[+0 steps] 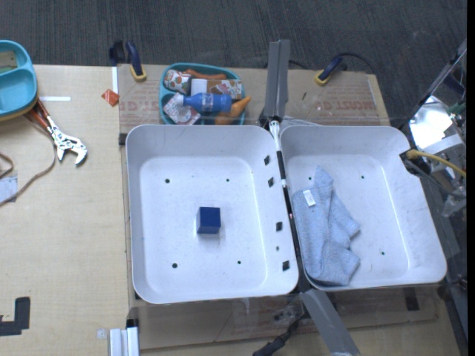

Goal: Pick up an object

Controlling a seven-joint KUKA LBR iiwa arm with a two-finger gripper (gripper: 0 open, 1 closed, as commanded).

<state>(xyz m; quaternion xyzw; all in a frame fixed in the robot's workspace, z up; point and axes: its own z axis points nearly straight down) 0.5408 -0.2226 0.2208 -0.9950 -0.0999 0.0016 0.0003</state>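
Two white bins side by side, centre of frame. Left bin [141,199]: one small blue cube [209,220], sits a bit below the bin's middle, apart from all walls. Right bin [401,199]: a grey-blue cloth [328,228], crumpled and folded, in the bin's left half, lower end reaching the bottom-left corner near the wall; small white tag on its upper left part, print too small to read.

Arm: at the far right edge there is shiny metal, a yellow cable and dark parts [438,143], cut off by the frame. Can't tell what is arm and what is rig, so the gripper's state can't be told; nothing seen held.

Above the left bin, a teal bowl [202,95] packed w/ small items – a blue bottle, something orange, wrappers; mostly overlapped, hard to name. Upper left: a teal tray [15,80] cut by the frame edge, adjustable wrench [67,145] just below it. Two clamps at the bench's top edge. Grey bar runs down to the gap btw the bins.
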